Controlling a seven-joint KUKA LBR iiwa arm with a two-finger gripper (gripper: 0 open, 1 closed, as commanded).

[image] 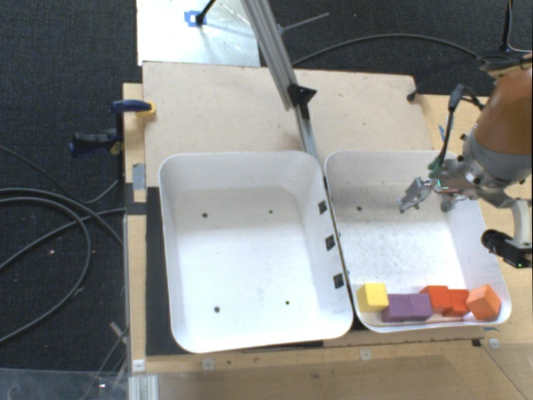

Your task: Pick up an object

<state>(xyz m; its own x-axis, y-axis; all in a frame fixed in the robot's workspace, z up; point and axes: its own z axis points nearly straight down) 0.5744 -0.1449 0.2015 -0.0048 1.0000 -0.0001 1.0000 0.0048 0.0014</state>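
Surface [250, 107]: pale board carrying both bins; dark carpet and loose cables around it, a blue and yellow clamp [133, 107] at its far left corner.
Left bin [179, 223]: shallow, white, a few dark dots on its floor.
Right bin [375, 223]: shallow, white, touching the left bin along a shared wall marked with small black tabs. All the blocks sit here, lined up against its near wall.
Arm [504, 132]: reaches in from the right, orange band above the wrist, over the right bin's far right part.
Metal pole [275, 48]: slants down from the top to the seam between the bins; well clear of the blocks.
End effector [414, 197]: grey, pointing left and down above bare bin floor, nothing between its fingers. Too small and foreshortened to tell how wide it stands.
Blocks, a row running left to right: purple block [407, 307] the longest, then the red-orange block [445, 299], orange block [484, 302] at the right end, yellow block [373, 297] at the left end. Neighbours touch or nearly so.
Key relation: the row lies toward the camera from the end effector, well apart from it; the purple block is roughly straight ahead.
Obstruction, judged: the bin's near wall and tight packing leave little finger room; the yellow end block looks most open.
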